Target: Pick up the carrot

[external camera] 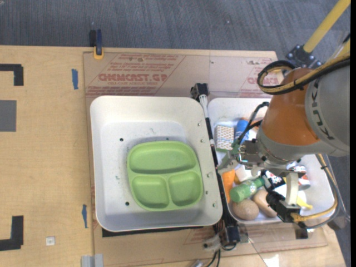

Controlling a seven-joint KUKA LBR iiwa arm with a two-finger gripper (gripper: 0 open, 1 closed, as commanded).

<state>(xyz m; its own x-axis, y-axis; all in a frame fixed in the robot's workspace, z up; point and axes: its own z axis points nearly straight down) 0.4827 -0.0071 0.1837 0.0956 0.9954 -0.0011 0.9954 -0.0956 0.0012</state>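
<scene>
Over the right bin (pixel 328 191), the arm (pixel 303 113) reaches down among a heap of small items, its orange band directly above the wrist. Its claw (pixel 253 168) sits low in the clutter, at about nine o'clock from the wrist, and whether it is released or clenched cannot be told, since the arm's bulk and cables cover it.

Just at eight o'clock from the claw lies the carrot (pixel 228 178), a small orange piece close to the bin's left wall; it cannot be told whether the claw touches it. At six o'clock from the carrot is a green bottle (pixel 245 191), lying tilted, and below that a tan potato (pixel 245 209) near the bin's bottom edge. At twelve o'clock from the carrot a checked packet (pixel 224 136) stands beside a blue item (pixel 241 128).

At nine o'clock from all this, the left bin (pixel 111 121) holds a green tray (pixel 164 174) with three compartments, lying flat near its middle. Both bins rest side by side on the table (pixel 44 166).
</scene>
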